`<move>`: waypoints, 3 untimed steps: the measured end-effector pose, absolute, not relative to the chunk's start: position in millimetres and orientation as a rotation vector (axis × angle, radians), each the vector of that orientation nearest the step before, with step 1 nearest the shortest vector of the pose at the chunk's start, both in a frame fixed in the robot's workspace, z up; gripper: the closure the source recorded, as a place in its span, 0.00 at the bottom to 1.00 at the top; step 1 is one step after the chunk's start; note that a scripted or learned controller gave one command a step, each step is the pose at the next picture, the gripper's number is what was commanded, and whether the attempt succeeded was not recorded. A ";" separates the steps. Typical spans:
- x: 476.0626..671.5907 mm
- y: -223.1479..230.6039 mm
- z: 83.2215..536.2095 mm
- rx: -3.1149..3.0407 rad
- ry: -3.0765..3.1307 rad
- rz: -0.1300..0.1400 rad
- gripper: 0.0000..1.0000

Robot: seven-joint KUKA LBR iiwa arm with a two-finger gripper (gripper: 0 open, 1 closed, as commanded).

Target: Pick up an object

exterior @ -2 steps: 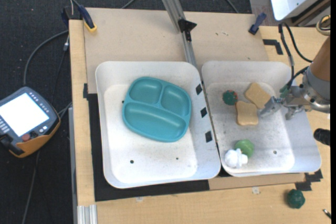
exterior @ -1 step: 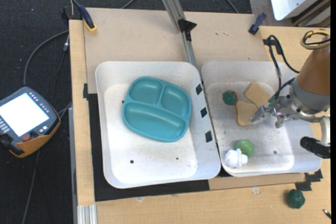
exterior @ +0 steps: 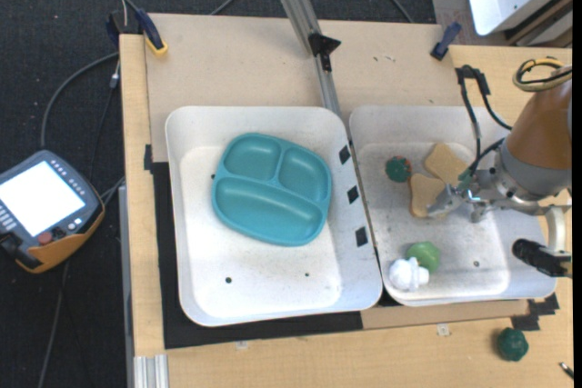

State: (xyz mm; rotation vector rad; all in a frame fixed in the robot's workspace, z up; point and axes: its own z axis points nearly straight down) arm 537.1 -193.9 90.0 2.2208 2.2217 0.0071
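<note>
Two tan blocks [exterior: 435, 180] in the right bin [exterior: 491, 282], just under the gripper [exterior: 457, 198].

Look like light, stiff foam or wood wedges, one at the back, one nearer and touching or overlapping it; probably easy to pinch across flat faces, though prone to sliding on the smooth white floor. Sits low beside the nearer block, fingers hard to read against the clutter, so cannot tell whether spread or closed, nor whether anything is caught. Close by: a small dark green ball [exterior: 397, 168], a green lump [exterior: 423, 254] and a white piece [exterior: 408, 273] at the front. Over in the left bin [exterior: 195, 286], a teal divided plate [exterior: 271, 188].
</note>
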 end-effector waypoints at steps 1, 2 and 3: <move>539.7 -193.8 102.7 2.213 2.216 0.014 1.00; 532.5 -200.5 155.5 2.219 2.217 0.003 1.00; 527.2 -202.2 217.1 2.217 2.218 0.004 1.00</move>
